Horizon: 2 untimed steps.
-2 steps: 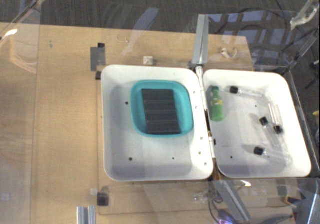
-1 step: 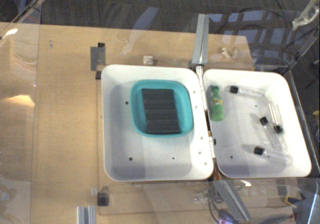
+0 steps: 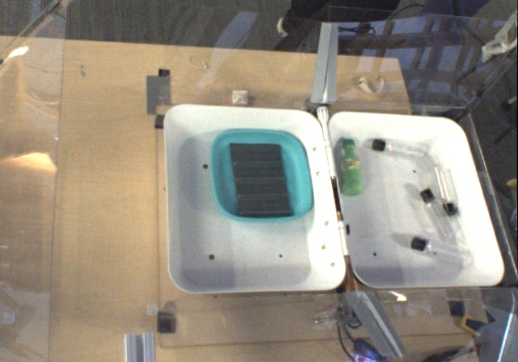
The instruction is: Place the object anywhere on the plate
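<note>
A teal square plate (image 3: 301, 182) sits in the left bin (image 3: 186, 215), and a dark ridged rectangular object (image 3: 260, 179) lies flat on its middle. In the right bin (image 3: 477, 190) a small green bottle (image 3: 350, 166) lies along the left wall.
Several clear plastic tubes with black caps (image 3: 433, 190) lie scattered across the right bin. A metal post (image 3: 325, 65) stands behind the seam between the bins. Small black brackets (image 3: 159, 93) sit on the wooden bench around the bins. People's legs stand beyond the far edge.
</note>
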### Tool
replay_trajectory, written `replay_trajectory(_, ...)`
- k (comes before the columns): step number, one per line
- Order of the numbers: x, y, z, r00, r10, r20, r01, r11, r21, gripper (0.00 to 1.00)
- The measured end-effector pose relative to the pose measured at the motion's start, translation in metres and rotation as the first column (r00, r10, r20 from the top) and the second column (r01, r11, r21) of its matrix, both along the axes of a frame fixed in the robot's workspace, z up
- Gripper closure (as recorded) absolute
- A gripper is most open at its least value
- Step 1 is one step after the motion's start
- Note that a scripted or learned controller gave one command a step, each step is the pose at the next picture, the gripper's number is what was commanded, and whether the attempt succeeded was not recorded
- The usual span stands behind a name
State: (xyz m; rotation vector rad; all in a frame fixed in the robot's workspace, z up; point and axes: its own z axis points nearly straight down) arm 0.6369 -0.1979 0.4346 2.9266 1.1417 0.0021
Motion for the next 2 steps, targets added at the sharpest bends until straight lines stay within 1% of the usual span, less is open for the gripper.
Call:
replay_trajectory(1,-0.104,0.011,0.002,0.986,-0.165,0.004,0.165,0.986,0.0,0.0)
replay_trajectory(2,-0.121,-0.007,0.001,0.951,-0.308,0.002,0.308,0.951,0.0,0.0)
